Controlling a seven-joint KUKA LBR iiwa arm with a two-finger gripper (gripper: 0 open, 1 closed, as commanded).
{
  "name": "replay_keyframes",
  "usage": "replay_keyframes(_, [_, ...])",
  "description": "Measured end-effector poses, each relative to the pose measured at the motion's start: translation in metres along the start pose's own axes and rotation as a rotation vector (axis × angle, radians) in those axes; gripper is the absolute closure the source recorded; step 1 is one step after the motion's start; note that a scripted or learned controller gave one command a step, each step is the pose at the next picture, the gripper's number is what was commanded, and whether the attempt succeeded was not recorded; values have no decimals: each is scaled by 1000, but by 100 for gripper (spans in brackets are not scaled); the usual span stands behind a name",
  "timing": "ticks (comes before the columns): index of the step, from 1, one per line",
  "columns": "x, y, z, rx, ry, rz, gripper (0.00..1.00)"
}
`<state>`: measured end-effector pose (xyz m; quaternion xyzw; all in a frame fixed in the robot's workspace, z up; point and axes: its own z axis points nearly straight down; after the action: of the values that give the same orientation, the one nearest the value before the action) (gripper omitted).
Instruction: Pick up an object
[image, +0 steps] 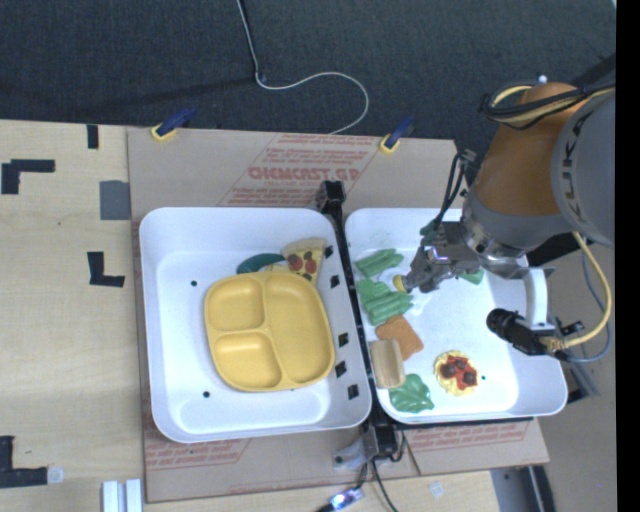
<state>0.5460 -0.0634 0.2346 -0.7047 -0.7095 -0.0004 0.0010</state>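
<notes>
So the left bin (160, 300) has a yellow divided plate (268, 331) that hogs the floor, pizza slice (305, 258) wedged behind it. Right bin (530, 395) holds the loose toy food, and the gripper (425, 272) hovers over the green pieces (380, 285), probably lining up a grab, holding nothing I can see.

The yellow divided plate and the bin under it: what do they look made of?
The yellow divided plate looks like moulded plastic, matte to slightly satin: even colour, soft rounded compartment ridges, faint sheen. The left white bin also looks like plastic, smooth and semi-glossy, with rounded corners and a thin rolled rim. Neither can be confirmed by sight alone.
</notes>
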Motion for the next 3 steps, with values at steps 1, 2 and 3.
replay_keyframes(1, [55, -18, 17, 4, 0, 1, 100])
replay_keyframes(2, [71, -14, 20, 2, -2, 4, 100])
replay_keyframes(3, [74, -18, 19, 2, -2, 5, 100])
